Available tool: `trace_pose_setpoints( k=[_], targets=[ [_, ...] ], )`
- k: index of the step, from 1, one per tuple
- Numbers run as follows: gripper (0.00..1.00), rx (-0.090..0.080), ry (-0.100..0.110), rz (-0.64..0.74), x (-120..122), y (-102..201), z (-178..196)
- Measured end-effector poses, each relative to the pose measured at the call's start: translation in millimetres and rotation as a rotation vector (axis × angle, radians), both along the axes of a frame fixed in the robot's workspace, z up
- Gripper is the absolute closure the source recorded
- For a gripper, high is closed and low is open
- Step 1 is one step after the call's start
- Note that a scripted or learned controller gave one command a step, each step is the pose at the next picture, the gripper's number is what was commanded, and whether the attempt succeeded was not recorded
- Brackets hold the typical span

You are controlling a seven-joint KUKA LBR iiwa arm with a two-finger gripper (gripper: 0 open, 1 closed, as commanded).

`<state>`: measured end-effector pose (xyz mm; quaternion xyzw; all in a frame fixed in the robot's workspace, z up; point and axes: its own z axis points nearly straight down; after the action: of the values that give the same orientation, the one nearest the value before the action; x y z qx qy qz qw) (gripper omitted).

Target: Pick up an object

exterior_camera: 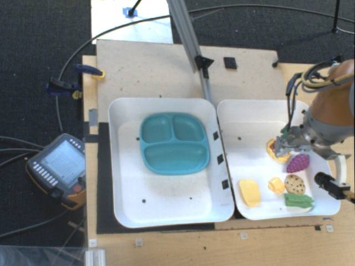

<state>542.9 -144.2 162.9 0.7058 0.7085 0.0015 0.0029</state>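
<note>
My gripper (286, 144) hangs low in the right bin (249, 121), directly over a yellow and orange toy (274, 151) that pokes out at its left side. The gripper's body hides most of that toy. Just below and to the right of it lies a purple bunch of grapes (298, 162). Further toward the front are a speckled cookie (294, 184), a small yellow piece (275, 184), a green vegetable (299, 200) and a pale yellow block (250, 193).
The left bin (127, 193) holds a teal divided plate (174, 143). A slanted metal pole (188, 32) crosses above the back of the bins. A teach pendant (58, 168) and cables lie off the bench at the left.
</note>
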Motion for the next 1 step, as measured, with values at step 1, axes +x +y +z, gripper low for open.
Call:
trace_pose_setpoints(
  k=[1],
  targets=[
    [1.00, 0.001, -0.001, 0.002, 3.0, 8.1, 60.6]
  ],
)
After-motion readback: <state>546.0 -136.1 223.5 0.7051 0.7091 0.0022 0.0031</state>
